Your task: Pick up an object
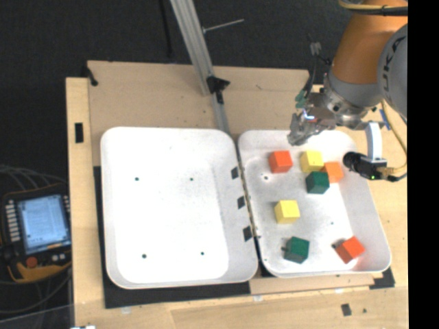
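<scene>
The right bin [357, 204] holds several small blocks. An orange block [280, 161] lies at the back left, a yellow block [311, 160] beside it, then a green block [317, 182] and a small orange block [334, 171]. Another yellow block [287, 211] sits mid-bin, a green block [296, 249] near the front, and an orange-red block [349, 249] at the front right. My gripper [300, 134] hangs over the bin's back edge, above and between the orange and yellow blocks, with nothing seen between its fingers.
The left bin [168, 204] stands beside the right one, joined by dark clips along the seam. A slanted metal pole [195, 40] rises from the back of the bench. A handheld pendant [38, 228] rests off the bench at far left.
</scene>
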`<state>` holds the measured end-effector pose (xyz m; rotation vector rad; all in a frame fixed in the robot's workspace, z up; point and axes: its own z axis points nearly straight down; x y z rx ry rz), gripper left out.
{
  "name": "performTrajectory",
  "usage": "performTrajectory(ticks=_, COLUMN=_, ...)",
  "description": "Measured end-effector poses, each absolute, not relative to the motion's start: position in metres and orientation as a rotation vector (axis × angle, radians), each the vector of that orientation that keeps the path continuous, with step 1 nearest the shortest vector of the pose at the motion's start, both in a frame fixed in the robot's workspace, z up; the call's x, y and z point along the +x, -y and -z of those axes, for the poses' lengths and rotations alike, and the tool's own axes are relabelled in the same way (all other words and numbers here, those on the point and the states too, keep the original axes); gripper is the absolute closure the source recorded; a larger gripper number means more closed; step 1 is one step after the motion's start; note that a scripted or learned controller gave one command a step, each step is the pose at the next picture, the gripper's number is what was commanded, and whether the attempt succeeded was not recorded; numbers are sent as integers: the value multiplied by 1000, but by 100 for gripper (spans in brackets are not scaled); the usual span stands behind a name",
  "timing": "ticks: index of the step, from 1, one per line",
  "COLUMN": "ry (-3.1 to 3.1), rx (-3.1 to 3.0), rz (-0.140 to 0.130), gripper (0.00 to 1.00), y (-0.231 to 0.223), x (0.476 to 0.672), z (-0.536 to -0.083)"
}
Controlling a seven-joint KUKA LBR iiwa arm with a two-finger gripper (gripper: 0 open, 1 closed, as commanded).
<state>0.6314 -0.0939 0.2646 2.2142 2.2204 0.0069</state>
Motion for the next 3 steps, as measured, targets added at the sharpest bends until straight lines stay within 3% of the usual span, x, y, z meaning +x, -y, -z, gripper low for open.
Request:
performTrajectory(ticks=2, ry=-2227, rx=2213, rz=-3, gripper=100, y=-4, x=641, z=-274)
performTrajectory(ticks=3, ry=-2228, rx=2213, rz=-2, gripper=100, y=-57, x=652, z=-255)
